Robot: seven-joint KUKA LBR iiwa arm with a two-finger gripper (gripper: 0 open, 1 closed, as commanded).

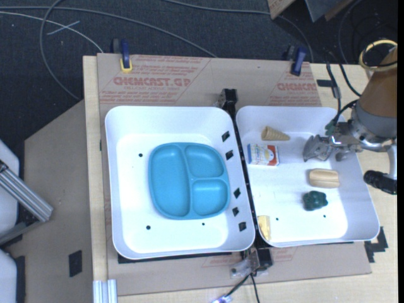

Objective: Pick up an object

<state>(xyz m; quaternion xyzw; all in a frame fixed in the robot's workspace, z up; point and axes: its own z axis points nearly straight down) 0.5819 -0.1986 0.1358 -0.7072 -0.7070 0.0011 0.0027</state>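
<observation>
The tool (317,148) hangs spread open with nothing in it over the right bin (360,223), just above the tan bread roll (323,178), so it probably should drop straight down, centre on the roll, then squeeze gently.

My two white bins (120,169) sit side by side on a board (95,137) printed with red lettering, held at its far edge by two blue-and-yellow clamps (125,54). Grey cables (69,25) loop across the dark floor (38,74) behind.
</observation>
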